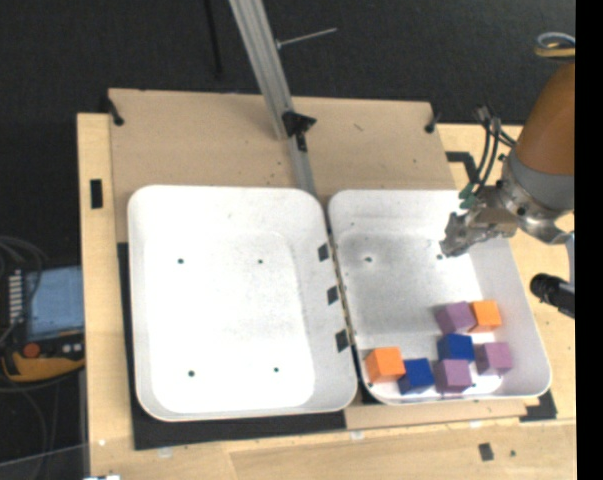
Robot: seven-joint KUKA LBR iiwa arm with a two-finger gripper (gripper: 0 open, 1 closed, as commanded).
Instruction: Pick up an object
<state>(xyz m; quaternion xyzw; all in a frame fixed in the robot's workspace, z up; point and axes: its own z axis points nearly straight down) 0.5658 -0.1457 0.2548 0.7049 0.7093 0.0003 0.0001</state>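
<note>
- We saw the wooden bench [231, 138] spread across the middle of the scene, with dark floor around it on the far and left sides.
- On it lay the left bin [231, 298], a shallow white tray with a few dark specks on its floor.
- The right bin [401, 258] sat just beside it, their inner rims touching along a line of small dark clips.
- The arm [546, 138] came in from the right, its orange band showing above the grey wrist.
- A slanted metal pole [266, 63] rose from the far edge of the bench, between the two bins.
- A blue device [51, 303] with cables lay on the floor off the left end of the bench.
- The gripper [459, 236] hung over the far right part of the right bin, above bare white floor and well apart from the blocks; we could not tell how it stood.
- The blocks sat clustered in the near right corner of the right bin:
- an orange block [385, 363] at the left of the cluster, with a blue block [416, 376] just beside it;
- a purple block [454, 317] and a smaller orange block [487, 314] on the far side, touching;
- a second blue block [456, 347] between them and the near rim;
- two more purple blocks, one [453, 374] near the rim and one [498, 355] to the right.
</note>
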